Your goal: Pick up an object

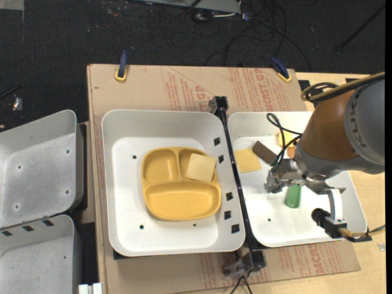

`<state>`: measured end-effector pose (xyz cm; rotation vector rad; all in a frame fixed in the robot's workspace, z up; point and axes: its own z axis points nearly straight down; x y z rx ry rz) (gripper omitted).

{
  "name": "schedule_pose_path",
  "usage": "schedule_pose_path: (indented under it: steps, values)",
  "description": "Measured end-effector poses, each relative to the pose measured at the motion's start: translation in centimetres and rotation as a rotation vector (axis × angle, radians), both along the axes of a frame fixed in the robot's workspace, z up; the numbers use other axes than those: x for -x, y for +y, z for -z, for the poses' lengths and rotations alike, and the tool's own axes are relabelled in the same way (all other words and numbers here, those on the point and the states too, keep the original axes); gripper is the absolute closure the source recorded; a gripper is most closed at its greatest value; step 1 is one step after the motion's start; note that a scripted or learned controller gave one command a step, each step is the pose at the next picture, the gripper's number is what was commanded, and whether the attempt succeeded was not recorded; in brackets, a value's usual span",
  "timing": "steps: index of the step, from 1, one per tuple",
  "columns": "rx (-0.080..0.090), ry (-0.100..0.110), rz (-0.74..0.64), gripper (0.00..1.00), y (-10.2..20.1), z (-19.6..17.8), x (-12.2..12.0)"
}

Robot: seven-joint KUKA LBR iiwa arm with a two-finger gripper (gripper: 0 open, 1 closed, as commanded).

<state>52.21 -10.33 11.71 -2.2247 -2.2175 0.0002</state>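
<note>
1. Camera view, general: a brown worktop (171,84) with red print carries 2 shallow white bins side by side. 2 blue-and-yellow clamps (122,67) grip its far edge.
2. Left bin (122,225): a yellow divided plate (180,201) with 3 compartments lies near the middle. A pale yellow block (200,167) rests tilted in the plate's upper right compartment.
3. Right bin (275,225): a flat yellow square (247,160) lies near the bin's left wall. A dark brown block (264,152) lies at a slant, touching or overlapping the square's right edge. A green cylinder (293,196) rests near the bin's middle.
4. Arm (361,127): grey, with an orange band (324,127) above the wrist, it reaches in from the right and covers much of the right bin's far right part. A small orange thing (282,138) shows at the arm's left edge, mostly hidden.
5. End effector (278,181): low over the right bin, between the flat yellow square and the green cylinder, with the cylinder just beside it on the lower right. Whether it is wide or narrow cannot be told from this angle, and no object can be seen held in it.
6. Surroundings: grey metal trays (37,158) lie left of the worktop on a dark floor (49,41).
</note>
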Motion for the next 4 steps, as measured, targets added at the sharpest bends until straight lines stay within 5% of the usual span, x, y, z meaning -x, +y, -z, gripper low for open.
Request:
schedule_pose_path:
  steps: [2, 4]
  values:
    - [0.002, -0.007, -0.006, 1.00, -0.5, -11.4, 0.2]
    - [-0.001, -0.002, -0.012, 1.00, 9.3, -9.6, -3.0]
